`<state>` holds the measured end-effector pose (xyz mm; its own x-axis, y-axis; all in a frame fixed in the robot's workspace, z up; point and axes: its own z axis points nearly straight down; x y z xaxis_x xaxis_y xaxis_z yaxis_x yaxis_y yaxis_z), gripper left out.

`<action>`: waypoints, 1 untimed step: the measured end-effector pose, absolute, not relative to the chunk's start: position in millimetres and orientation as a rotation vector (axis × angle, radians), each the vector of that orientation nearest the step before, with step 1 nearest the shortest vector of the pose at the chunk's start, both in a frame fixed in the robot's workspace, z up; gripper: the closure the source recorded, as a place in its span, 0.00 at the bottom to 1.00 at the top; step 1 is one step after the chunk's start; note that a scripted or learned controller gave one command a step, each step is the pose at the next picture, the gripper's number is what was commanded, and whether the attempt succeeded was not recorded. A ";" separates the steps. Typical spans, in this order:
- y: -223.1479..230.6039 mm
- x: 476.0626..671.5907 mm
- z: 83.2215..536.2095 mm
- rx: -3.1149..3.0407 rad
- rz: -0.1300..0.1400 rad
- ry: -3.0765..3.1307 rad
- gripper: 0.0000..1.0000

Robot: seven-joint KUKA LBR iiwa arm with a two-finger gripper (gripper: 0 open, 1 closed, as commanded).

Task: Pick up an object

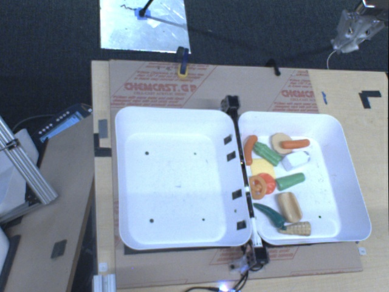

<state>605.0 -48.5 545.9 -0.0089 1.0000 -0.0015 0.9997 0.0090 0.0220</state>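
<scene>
Two shallow white bins sit side by side on a flat cardboard sheet with red printing, which lies on a light wooden bench. The left bin shows its bare white floor with some small dark dots. The right bin holds a group of toy food pieces, all gathered in its left half, close to the black clips along the middle where the two bins meet.

Among the pieces, an orange carrot lies across a tan round piece near the top. A green cucumber lies tilted just beside them, and a white block is near the middle. Lower, a red and orange pepper touches a green pod. A tan bread roll lies below them, with a dark green chili and a yellow corn cob near the front wall.

Around the bench the floor is dark blue carpet. A shiny metal plate lies on the floor behind the bench, and a low table with a metal rail stands at the left.

The gripper is at the top right corner, high and well apart from the right bin, above the carpet. It is blurred and partly cut by the edge, so I cannot tell how it is set.
</scene>
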 end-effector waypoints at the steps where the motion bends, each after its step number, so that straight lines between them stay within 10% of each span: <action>1: -13.6 582.4 365.2 2.222 -0.015 2.238 1.00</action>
<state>582.4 -13.6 365.2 -0.0069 1.0000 0.0019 0.9999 0.0069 -0.0157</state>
